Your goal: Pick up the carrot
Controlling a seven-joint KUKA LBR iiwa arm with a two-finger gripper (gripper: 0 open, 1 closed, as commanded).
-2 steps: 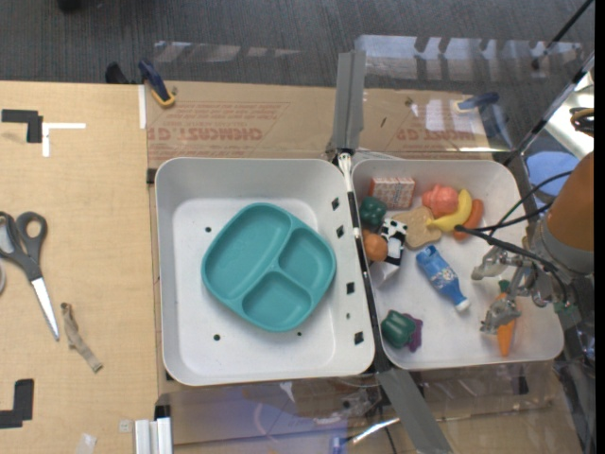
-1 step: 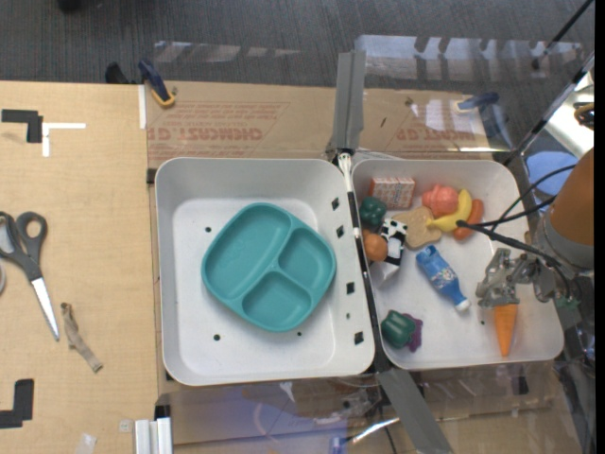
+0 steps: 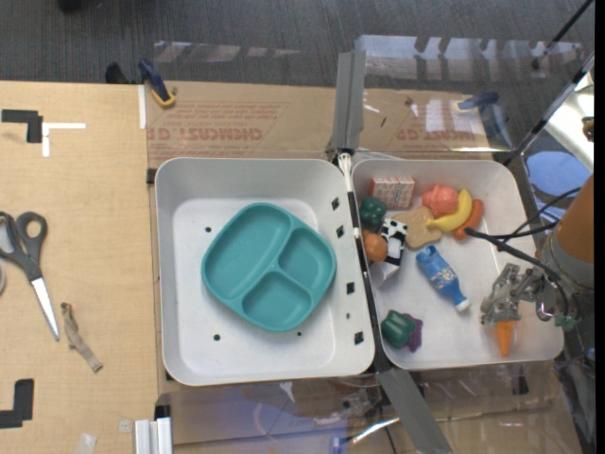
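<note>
The carrot [image 3: 506, 338] is a small orange cone near the front right corner of the right bin [image 3: 444, 353], its tip pointing toward the front wall. My gripper [image 3: 505, 303] is directly over the carrot's thick end, reaching in from the right edge of the camera view. The metal of the gripper overlaps the top of the carrot, and the contact between them is hidden.
The right bin also holds a blue bottle [image 3: 441, 277], a green pepper [image 3: 400, 328], a banana [image 3: 454, 214], a pink box [image 3: 394, 192] and other toy foods at the back. A teal divided plate [image 3: 269, 266] lies in the left bin [image 3: 180, 282]. Scissors [image 3: 28, 253] lie on the bench.
</note>
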